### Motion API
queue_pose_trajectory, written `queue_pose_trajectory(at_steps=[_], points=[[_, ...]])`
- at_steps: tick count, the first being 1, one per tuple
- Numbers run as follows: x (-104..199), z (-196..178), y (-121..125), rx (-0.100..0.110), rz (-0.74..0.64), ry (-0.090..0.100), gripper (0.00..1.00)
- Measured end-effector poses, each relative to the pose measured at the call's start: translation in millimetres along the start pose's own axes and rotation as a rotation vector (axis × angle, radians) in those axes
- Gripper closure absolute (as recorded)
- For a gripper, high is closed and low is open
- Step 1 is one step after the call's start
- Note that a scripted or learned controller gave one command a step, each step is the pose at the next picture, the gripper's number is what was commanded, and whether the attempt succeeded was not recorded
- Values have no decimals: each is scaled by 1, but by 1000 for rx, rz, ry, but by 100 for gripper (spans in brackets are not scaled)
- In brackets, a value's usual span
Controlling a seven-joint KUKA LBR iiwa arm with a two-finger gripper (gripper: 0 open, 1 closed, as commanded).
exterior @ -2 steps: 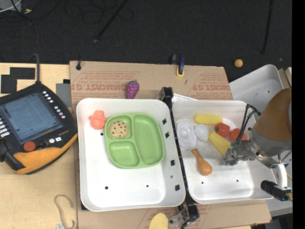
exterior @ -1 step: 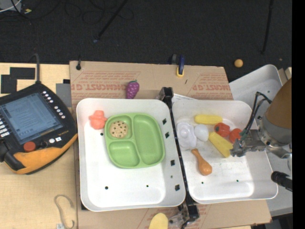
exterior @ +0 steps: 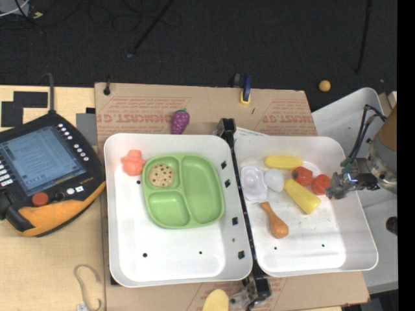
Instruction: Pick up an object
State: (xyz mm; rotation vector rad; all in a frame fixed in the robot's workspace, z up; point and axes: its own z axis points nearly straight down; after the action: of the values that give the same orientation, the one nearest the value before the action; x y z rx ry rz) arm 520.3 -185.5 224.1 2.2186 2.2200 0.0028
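Observation:
The right bin (exterior: 324, 251) holds several toy foods. A long yellow piece (exterior: 283, 162) lies at its back, and two red pieces (exterior: 301, 175) (exterior: 320, 184) sit toward the right. Beside them are a yellow block (exterior: 303, 196), a brown drumstick (exterior: 275, 219), a white egg (exterior: 275, 181) and a clear cup (exterior: 253, 182). My gripper (exterior: 340, 187) hangs low at the bin's right side, just right of the nearer red piece. Nothing shows held in it.
In the left bin (exterior: 168, 258) lie a green divided plate (exterior: 185, 191) with a cookie (exterior: 161, 174) and a pink toy (exterior: 132, 163). A purple grape toy (exterior: 179, 121) rests on the cardboard behind. A teach pendant (exterior: 45, 170) lies at far left, and a yellow object (exterior: 216, 300) sits at the front edge.

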Motion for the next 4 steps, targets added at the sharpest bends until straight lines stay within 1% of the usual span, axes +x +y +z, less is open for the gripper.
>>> queue_pose_trajectory(at_steps=[1, 2, 3, 4], points=[[-1, -3, 0, 4, 0, 2, 100], [47, -5, 24, 4, -3, 2, 100], [95, 0, 25, 7, -2, 3, 100], [151, 3, 32, 6, -3, 3, 100]])
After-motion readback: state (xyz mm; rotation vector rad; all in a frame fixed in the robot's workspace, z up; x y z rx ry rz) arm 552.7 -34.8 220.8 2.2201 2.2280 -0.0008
